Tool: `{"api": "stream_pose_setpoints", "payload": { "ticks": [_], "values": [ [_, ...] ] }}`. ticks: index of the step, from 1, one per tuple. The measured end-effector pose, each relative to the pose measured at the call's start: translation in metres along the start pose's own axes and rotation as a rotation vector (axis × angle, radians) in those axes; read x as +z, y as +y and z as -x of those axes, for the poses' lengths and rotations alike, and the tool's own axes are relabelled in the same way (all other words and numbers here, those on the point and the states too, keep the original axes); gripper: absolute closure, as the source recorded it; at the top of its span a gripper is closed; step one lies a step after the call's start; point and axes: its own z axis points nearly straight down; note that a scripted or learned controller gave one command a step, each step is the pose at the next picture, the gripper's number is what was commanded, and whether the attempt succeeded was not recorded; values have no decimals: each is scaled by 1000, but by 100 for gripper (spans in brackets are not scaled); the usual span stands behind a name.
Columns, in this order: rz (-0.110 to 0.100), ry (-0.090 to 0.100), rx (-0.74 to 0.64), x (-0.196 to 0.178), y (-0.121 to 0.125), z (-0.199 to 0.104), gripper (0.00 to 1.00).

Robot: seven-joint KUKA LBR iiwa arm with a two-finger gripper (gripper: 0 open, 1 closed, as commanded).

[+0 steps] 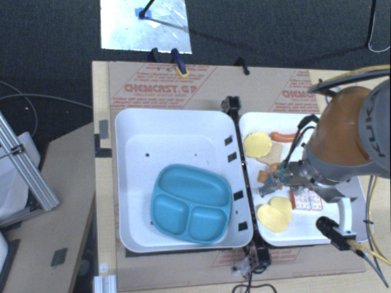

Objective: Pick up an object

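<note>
Two shallow bins look like smooth, matt white plastic: the left bin (131, 139) and, at three o'clock from it, the right bin (252, 122). In the left bin lies a blue divided tray (190, 202) of smooth plastic with a soft sheen. The bins rest on a brown board (162, 87), matt like cardboard or protective paper, printed with red lettering. At twelve o'clock, a crinkled silvery sheet (145, 17) shines like foil on dark, rough-textured cloth or carpet (49, 35). In the right bin, two pale yellow pieces (257, 144) (275, 214) look smooth and plasticky. The arm's wrist (342, 136) shows a glossy orange band beside smooth grey casing.
</note>
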Motion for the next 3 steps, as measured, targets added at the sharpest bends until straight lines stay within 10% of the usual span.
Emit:
{"api": "stream_pose_setpoints", "payload": {
  "ticks": [1, 2, 3],
  "values": [
    [15, -2, 0, 96, 89, 60, 0],
    [22, -2, -3, 79, 89, 58, 100],
    [18, 3, -15, -12, 94, -36, 100]
  ]
}}
